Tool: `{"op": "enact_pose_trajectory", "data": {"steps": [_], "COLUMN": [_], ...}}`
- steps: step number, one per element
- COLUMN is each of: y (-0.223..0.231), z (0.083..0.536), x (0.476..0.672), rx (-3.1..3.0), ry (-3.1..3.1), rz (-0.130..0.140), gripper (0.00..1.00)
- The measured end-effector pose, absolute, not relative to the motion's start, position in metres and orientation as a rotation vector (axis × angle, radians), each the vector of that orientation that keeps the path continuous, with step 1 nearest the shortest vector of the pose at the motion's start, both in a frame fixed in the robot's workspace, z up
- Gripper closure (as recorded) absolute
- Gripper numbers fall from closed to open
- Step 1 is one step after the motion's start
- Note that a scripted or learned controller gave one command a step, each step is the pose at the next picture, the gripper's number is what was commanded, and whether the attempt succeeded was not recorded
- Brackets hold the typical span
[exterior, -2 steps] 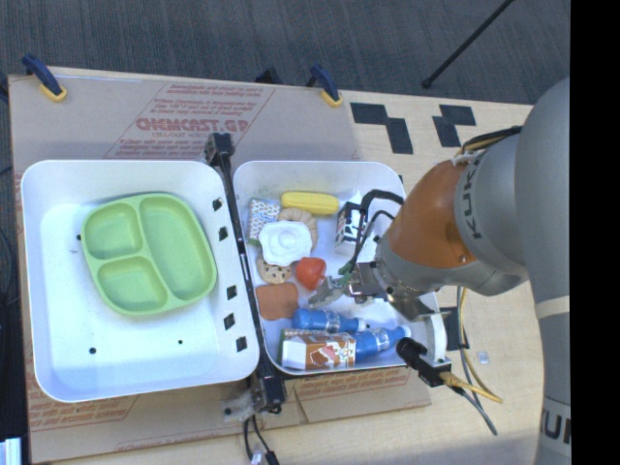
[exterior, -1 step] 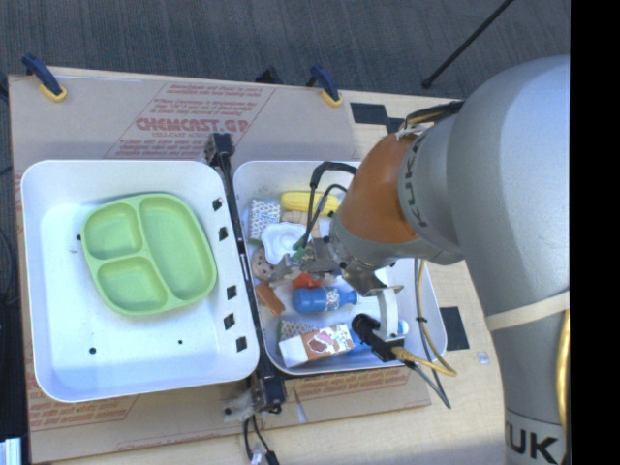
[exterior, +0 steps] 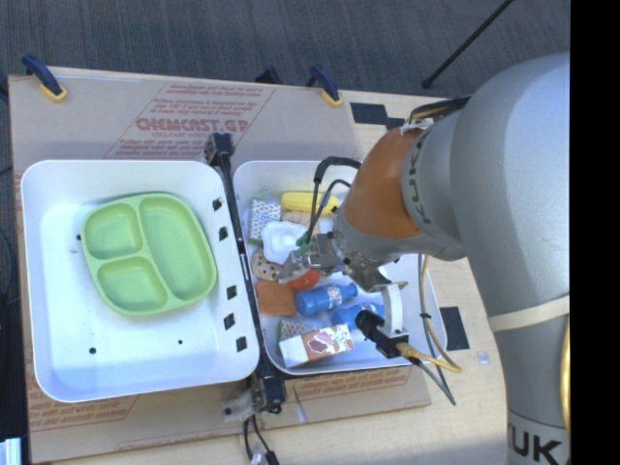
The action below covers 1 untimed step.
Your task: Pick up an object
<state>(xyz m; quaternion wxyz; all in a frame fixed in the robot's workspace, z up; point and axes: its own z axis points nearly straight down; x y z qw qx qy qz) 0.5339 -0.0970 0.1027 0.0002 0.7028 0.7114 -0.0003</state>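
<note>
Clutter fills the right bin (exterior: 431, 303), and that is where my arm (exterior: 441, 187) comes in from the right, orange band and wrist hanging over the pile. My hand (exterior: 312, 252) sits low over the middle of the heap, next to a white crumpled piece (exterior: 278, 241) and just above a red-orange object (exterior: 302, 280). Whether it is spread or closed I cannot tell, because my own wrist covers it, and I see nothing clearly gripped.

Around it lie the things I could take: a blue bottle (exterior: 325, 299) just near of the hand, a brown-orange flat piece (exterior: 275, 299) to its left, a yellow object (exterior: 308, 201) at the far side of the bin, partly under my wrist, and a small printed box (exterior: 320, 342) by the near wall. A checked packet (exterior: 263, 217) lies toward the far left corner of this bin.

The left bin (exterior: 48, 337) holds a green divided plate (exterior: 147, 252), lying flat and well apart from my hand. Both bins rest on a cardboard sheet (exterior: 194, 109) on the counter (exterior: 465, 395).
</note>
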Motion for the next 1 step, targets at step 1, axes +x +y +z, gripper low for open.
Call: {"op": "enact_pose_trajectory", "data": {"steps": [1], "y": [-0.0619], "z": [0.2219], "x": [0.5369], "rx": [2.214], "ry": [2.228], "rz": [0.002], "gripper": [1.0]}}
